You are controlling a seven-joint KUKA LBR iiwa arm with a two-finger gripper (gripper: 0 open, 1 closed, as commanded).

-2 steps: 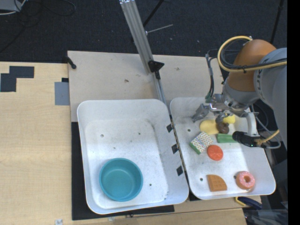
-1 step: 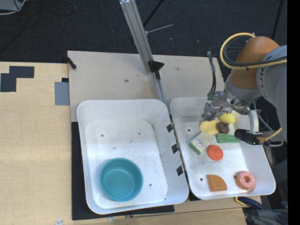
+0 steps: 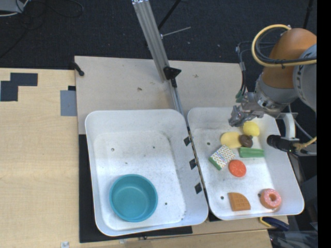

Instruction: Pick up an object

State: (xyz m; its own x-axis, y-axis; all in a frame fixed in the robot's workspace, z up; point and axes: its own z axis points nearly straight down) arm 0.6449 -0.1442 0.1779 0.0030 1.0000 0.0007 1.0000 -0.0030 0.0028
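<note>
The gripper [image 3: 239, 118] hangs over the far end of the right bin [image 3: 207, 119], reaching in from the right on the grey arm [image 3: 305, 81] with its orange band [image 3: 289, 56]; whether it is apart or together cannot be told, as the tips are too small and dark to read, and nothing can be seen between them. Just beside it, toward the near side, lies a yellow ball [image 3: 251, 128], with a second yellow piece [image 3: 229, 139] and a small brown ball [image 3: 245, 141] a little nearer still. Beyond those, going toward the front of the bin, come a green block [image 3: 251, 152], a checked green and white packet [image 3: 222, 157] and a red disc [image 3: 237, 168]. Well apart from the gripper, at the near end, sit an orange wedge [image 3: 239, 201] and a pink doughnut [image 3: 270, 198]. Far off to its left, in the left bin [image 3: 129, 133], stands a teal bowl [image 3: 133, 197].
</note>
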